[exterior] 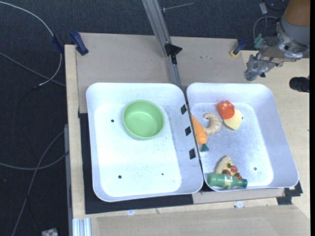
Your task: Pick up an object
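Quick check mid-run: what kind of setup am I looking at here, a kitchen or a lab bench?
Most likely a lab test bench for robot grasping, not a kitchen: two white bins clamped side by side on a wooden board, toy food such as a carrot and a green bowl, loose cables on dark carpet.
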`<act>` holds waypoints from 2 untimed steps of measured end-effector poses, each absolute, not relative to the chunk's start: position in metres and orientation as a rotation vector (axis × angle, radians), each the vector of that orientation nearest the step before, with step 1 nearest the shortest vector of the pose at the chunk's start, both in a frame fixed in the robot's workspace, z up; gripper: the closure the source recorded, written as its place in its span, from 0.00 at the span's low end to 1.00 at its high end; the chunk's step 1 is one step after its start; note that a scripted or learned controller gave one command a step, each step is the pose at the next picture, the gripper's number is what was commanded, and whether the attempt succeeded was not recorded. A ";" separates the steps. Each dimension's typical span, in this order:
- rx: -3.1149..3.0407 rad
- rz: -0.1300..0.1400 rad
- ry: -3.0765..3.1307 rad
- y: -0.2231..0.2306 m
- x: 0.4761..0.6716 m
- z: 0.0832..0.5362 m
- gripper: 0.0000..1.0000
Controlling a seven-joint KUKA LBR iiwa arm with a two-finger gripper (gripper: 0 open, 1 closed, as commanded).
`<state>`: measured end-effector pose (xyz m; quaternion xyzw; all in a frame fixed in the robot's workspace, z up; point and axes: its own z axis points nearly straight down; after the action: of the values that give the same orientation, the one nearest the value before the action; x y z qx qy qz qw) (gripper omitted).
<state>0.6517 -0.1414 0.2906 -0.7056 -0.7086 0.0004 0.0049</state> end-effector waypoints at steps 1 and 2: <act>-2.208 0.005 -2.218 -0.099 0.629 0.293 1.00; -2.205 0.007 -2.218 -0.040 0.603 0.285 1.00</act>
<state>0.6034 -0.0402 0.2849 -0.7050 -0.7092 0.0021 0.0067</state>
